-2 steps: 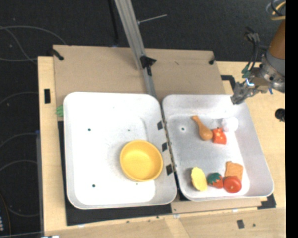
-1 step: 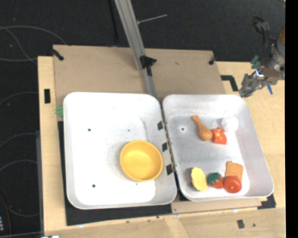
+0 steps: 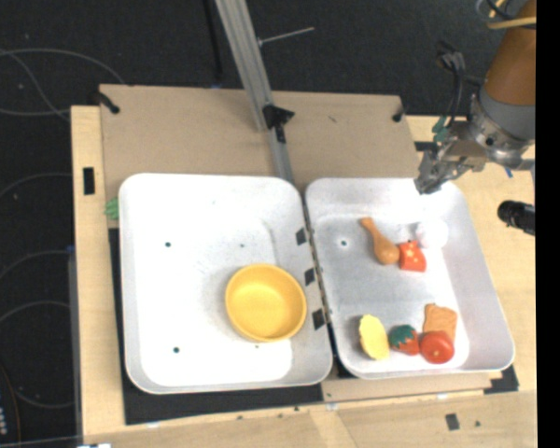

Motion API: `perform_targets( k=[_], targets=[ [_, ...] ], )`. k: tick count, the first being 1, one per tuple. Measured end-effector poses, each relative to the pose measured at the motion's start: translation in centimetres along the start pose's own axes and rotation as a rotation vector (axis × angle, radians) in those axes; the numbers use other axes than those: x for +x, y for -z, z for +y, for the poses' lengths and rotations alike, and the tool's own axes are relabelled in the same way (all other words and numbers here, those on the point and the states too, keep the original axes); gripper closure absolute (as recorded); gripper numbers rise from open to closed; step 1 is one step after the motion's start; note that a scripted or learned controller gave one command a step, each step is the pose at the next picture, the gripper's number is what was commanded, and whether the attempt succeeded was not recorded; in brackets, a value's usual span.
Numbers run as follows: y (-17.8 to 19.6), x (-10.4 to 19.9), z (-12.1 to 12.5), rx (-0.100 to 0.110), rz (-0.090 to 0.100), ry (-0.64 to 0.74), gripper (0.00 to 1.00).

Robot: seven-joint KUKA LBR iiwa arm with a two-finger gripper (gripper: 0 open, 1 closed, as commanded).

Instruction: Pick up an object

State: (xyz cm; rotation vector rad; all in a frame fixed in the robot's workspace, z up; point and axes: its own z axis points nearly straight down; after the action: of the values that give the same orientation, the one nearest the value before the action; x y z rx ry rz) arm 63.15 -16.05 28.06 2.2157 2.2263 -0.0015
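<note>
Arm: the grey arm with its orange band [image 3: 515, 68] enters at the bench's right edge, wrist over the far right corner of the right bin.
Gripper: the gripper [image 3: 430, 181] points down over the far rim of the right bin [image 3: 476, 250], near its far right corner; how wide it stands cannot be told, and nothing is seen held in it.
Right bin, middle: a tan toy drumstick [image 3: 380, 242] lies touching a small red block [image 3: 412, 259], with a pale whitish item [image 3: 433, 234] just beside them.
Right bin, near edge: a yellow toy lemon [image 3: 374, 337], a red toy tomato [image 3: 436, 346] with a green piece [image 3: 403, 334] and a brown bread-like piece [image 3: 440, 319] cluster close together.
Left bin: the left bin [image 3: 187, 213] carries a yellow bowl [image 3: 265, 302], upright, toward its near right corner.
Pole: a grey metal pole [image 3: 250, 59] slants from the bench's far edge to the gap between the bins.
</note>
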Motion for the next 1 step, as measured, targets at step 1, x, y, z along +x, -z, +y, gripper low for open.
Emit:
perform_targets(
  k=[1],
  targets=[
    [0.5, 5.52, -0.91, -0.002, 0.002, 0.002, 1.0]
  ],
)
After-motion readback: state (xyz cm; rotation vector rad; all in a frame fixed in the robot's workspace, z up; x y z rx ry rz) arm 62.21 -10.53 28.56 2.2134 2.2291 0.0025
